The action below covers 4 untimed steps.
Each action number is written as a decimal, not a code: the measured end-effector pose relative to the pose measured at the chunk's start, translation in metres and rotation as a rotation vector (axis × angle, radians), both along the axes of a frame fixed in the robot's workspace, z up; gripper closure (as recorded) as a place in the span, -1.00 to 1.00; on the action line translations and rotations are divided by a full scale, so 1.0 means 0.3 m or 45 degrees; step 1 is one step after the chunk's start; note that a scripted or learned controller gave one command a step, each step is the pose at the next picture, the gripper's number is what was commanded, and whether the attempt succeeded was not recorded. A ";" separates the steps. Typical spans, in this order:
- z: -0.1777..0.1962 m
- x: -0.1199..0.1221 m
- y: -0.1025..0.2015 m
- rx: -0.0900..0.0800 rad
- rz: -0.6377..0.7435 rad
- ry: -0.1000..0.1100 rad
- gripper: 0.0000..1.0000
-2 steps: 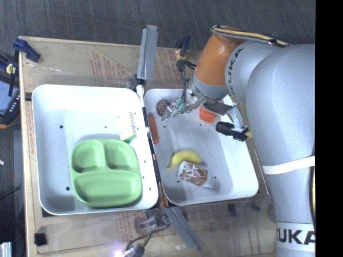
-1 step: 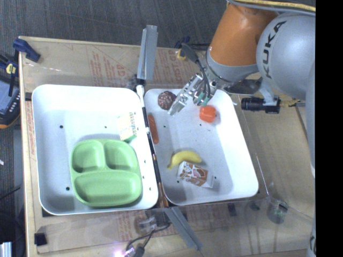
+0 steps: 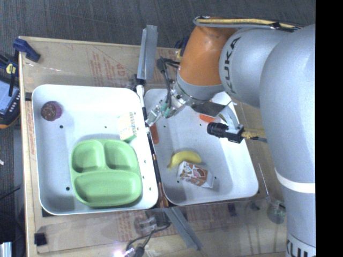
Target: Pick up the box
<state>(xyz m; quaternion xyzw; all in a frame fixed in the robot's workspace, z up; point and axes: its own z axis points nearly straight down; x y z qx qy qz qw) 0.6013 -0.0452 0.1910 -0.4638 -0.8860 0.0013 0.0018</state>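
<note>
1. Box point(image 3: 195, 174) lies flat in right bin point(image 3: 244, 178), just beside banana point(image 3: 185, 158), on its near side.
2. Gripper point(image 3: 162, 111) hangs far of banana, at bin's far-left rim; state of fingers cannot be told.
3. Better to descend square over box, clear of banana.

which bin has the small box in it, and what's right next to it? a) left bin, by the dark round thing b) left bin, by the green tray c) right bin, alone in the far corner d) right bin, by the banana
d: the box lies in the right bin, just below and right of the banana.
</note>
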 end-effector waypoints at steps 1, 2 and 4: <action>-0.003 -0.074 -0.106 -0.001 -0.594 0.004 1.00; -0.003 -0.074 -0.106 -0.001 -0.593 0.004 -1.00; -0.285 0.015 -0.447 0.000 -0.461 -0.005 -1.00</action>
